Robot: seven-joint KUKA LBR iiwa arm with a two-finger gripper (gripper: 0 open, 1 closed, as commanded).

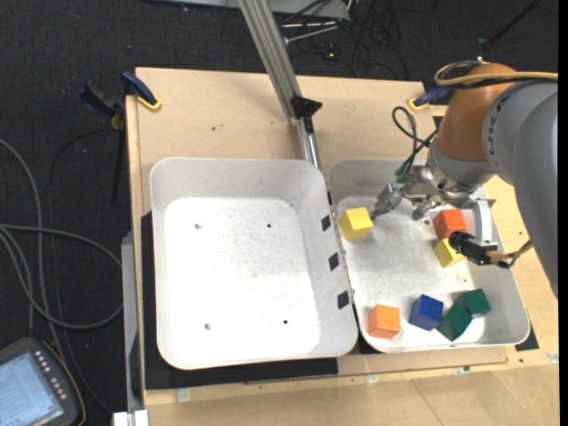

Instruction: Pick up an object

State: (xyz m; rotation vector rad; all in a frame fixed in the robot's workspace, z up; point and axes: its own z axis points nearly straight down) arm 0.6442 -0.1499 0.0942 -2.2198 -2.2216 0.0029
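Note:
My gripper (pixel 399 207) hangs over the back of the right bin (pixel 497 331), under the arm's orange band. Its fingers stand apart, open, with nothing between them. One fingertip (pixel 382 206) points at a yellow cube (pixel 356 223), which lies just to its left near the bin's left wall. A red-orange block (pixel 449 222) and a small yellow block (pixel 446 253) sit to the gripper's right, partly behind the wrist's cable. Along the front of the bin lie an orange cube (pixel 383 320), a blue cube (pixel 426 311) and two green blocks (pixel 457 320).
The left bin (pixel 177 185) stands beside the right one, sharing a raised middle edge (pixel 337 256). A metal pole (pixel 271 47) slants down to the bench behind the bins. Clamps sit at the bench's back corners.

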